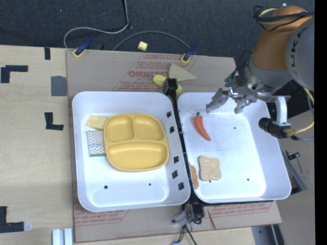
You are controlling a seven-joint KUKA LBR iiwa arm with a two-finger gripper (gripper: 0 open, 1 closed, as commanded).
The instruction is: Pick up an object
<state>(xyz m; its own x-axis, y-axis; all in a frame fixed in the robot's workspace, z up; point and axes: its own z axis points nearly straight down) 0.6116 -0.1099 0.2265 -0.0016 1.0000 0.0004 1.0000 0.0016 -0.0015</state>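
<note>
Red printed lettering is showing on the cardboard sheet (134, 70) lying under the two bins, running in slanted lines above the left bin; it is too small and skewed to read with confidence. More red print is showing on the cardboard strip (240, 219) below the right bin, likewise unreadable. Part of large dark lettering is showing on the grey arm (301, 50), cut off at the edge and not readable.
</note>
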